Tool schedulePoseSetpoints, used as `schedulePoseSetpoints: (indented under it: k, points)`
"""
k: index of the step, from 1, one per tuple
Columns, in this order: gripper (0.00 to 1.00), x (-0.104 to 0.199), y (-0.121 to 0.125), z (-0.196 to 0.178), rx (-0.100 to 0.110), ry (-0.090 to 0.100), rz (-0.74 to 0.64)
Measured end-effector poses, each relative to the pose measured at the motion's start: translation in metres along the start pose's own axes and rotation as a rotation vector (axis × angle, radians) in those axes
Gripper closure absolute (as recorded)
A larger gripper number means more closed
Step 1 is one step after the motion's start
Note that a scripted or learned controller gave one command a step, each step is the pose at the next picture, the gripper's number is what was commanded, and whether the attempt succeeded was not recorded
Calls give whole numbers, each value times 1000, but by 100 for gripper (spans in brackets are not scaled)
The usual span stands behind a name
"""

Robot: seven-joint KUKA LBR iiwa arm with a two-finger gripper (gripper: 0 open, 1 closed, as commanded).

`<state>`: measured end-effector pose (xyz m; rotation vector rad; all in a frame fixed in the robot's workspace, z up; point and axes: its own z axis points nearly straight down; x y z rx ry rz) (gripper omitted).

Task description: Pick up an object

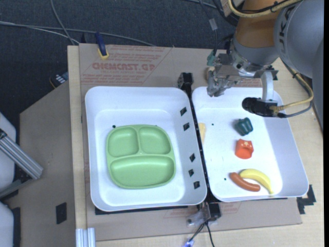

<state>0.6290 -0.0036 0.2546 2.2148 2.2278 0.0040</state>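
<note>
The right bin [288, 148] holds a dark green pepper-like toy [243, 126], a red toy [244, 148], a yellow banana [257, 178] and a red-brown sausage [243, 182] touching the banana's left side. A pale yellow piece [202, 131] lies at the bin's left wall. My gripper [217, 89] hangs over the right bin's back left corner, well apart from the toys, with nothing visible between its fingers.
The left bin [97, 107] holds a green divided tray [140, 156]. A black part [257, 106] on a white bracket sticks out over the right bin's back edge. Cables run across the dark floor behind the bench.
</note>
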Motion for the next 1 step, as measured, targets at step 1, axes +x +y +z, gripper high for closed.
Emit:
schedulePoseSetpoints:
  k: [1]
  points:
    - [100, 61, 10, 13, 2, 1, -1]
